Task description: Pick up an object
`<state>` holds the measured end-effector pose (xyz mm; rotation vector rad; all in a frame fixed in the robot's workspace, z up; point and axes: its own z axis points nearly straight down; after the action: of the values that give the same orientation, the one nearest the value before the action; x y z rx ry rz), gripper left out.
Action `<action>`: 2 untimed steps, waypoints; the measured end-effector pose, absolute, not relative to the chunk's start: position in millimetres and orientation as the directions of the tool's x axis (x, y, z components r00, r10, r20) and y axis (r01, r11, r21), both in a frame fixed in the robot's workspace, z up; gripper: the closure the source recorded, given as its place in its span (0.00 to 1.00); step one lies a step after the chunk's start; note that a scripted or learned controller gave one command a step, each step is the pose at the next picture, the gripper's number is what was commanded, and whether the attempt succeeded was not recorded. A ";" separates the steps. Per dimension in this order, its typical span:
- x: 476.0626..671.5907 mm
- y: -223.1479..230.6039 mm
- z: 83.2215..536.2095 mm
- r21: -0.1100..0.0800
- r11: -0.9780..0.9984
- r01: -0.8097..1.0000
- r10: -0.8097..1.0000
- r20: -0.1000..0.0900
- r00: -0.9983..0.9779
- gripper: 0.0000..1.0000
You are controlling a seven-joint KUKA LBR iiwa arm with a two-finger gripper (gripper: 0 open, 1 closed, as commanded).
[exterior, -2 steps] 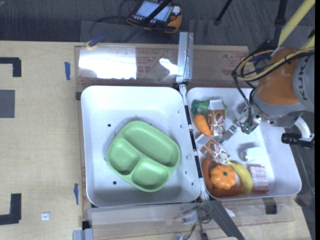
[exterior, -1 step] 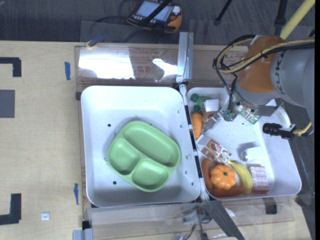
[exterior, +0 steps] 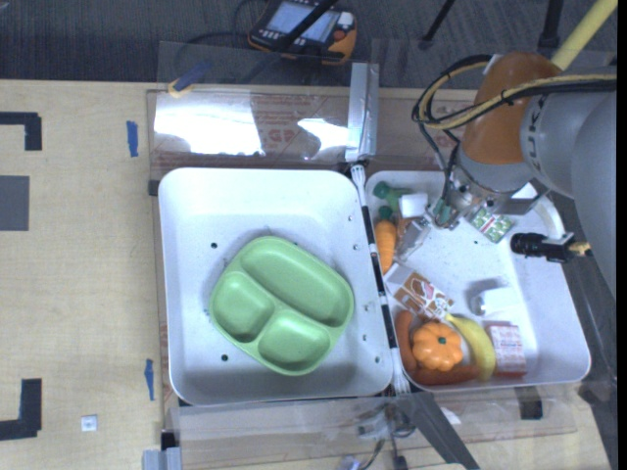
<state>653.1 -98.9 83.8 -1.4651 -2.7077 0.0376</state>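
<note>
Pumpkin [exterior: 437,346] and banana [exterior: 476,341] crowd the right bin's [exterior: 549,292] near edge, beside a carrot [exterior: 386,242] along its left wall. Gripper [exterior: 428,225] hangs over the far-left corner, finger state indeterminate; bare floor lies right.

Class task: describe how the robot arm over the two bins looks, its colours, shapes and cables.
The arm is a thick, rounded grey body with an orange band. Black and yellow cables loop beside it. The gripper is small, metallic and grey.
</note>
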 end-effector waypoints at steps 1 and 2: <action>573.5 -100.2 87.1 0.003 0.608 0.794 0.794 -0.001 -0.608 0.00; 615.2 -102.1 86.7 0.004 0.523 0.852 0.852 -0.004 -0.523 0.00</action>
<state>615.2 -102.1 86.7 -1.5362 -2.7469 -0.0028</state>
